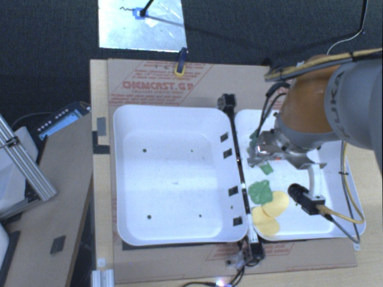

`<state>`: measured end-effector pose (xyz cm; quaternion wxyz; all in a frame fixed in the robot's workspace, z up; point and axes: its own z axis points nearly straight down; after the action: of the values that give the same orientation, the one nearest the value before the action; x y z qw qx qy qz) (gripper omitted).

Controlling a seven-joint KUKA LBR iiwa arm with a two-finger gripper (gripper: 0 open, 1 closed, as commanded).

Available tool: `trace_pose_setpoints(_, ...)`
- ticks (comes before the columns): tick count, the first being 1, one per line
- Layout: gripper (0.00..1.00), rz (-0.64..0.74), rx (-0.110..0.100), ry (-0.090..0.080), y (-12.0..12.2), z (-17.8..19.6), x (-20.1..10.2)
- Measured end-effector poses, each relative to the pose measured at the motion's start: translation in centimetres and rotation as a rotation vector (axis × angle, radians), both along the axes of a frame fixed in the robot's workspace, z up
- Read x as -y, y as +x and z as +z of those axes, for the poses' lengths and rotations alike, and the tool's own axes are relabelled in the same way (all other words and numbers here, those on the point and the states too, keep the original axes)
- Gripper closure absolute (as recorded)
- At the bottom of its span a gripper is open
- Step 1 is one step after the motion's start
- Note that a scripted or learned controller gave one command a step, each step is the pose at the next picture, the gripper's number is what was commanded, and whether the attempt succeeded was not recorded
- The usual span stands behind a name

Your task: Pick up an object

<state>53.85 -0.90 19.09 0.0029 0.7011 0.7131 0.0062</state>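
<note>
Two white bins sat side by side on a cardboard sheet (155, 82) laid over the counter (66, 178). The left bin (128, 121) showed only its bare floor with a few small dark dots. The right bin (245, 121) held the objects, grouped near its left wall toward the near end: a green piece (260, 191), and just below it two pale yellow pieces, one (276, 205) touching the green piece's lower right edge, the other (265, 223) nearer the bin's front corner and overlapping the first. A smaller green bit (266, 168) lay just above the green piece, close under the claw (258, 154). The arm (317, 103) hung over the right bin, its orange band over the far half. Whether the claw was open or closed, I cannot tell; nothing was seen gripped in it.
</note>
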Motion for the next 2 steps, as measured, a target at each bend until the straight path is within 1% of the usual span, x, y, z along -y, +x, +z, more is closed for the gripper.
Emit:
trace_pose_setpoints(1, 1.0, -0.008, -0.008, -0.004, 2.5, 0.4, -4.7)
trace_pose_setpoints(2, 1.0, -0.007, -0.003, -0.002, 2.5, 9.9, -9.4)
